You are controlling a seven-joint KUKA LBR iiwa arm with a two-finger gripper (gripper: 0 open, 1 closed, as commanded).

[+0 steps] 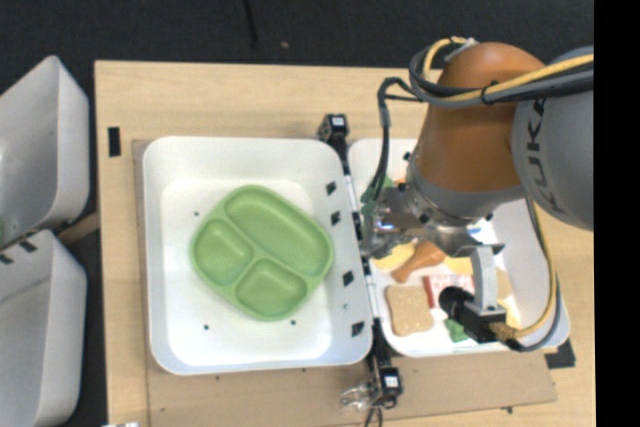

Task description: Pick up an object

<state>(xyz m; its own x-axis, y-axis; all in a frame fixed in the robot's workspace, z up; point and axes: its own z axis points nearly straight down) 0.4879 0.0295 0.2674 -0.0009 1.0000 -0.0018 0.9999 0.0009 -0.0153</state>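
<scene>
Hovering part: the gripper [386, 227] hangs low over the right bin [420, 347], close to the wall it shares with the left bin [175, 315].
Gripper state: the wrist covers it from above, so I cannot tell whether it is open or closed; nothing can be seen held in it.
Nearest candidate: an orange piece [418, 260] lies just beside the gripper, on the side toward the bin's near edge and a little toward the arm.
Long axis: the orange piece lies at a slant, its lower end pointing toward the shared wall and its upper end running under the wrist.
Next candidate: a tan toast slice [408, 310] lies flat beyond the orange piece, farther from the gripper in the same direction and apart from it.
Other items: a pale yellow item [462, 266] and a red-and-white item [432, 290] lie on the arm's side of the gripper, partly hidden.
Far item: a green divided plate [262, 253] lies in the left bin, well apart from the gripper and across the wall.
Deciding relation: by my reading, the orange piece is the likely pick, since it needs only a short shift toward the near edge; its slant suggests closing across the narrow width.
Risk: the shared wall is close and could crowd the descent.
</scene>
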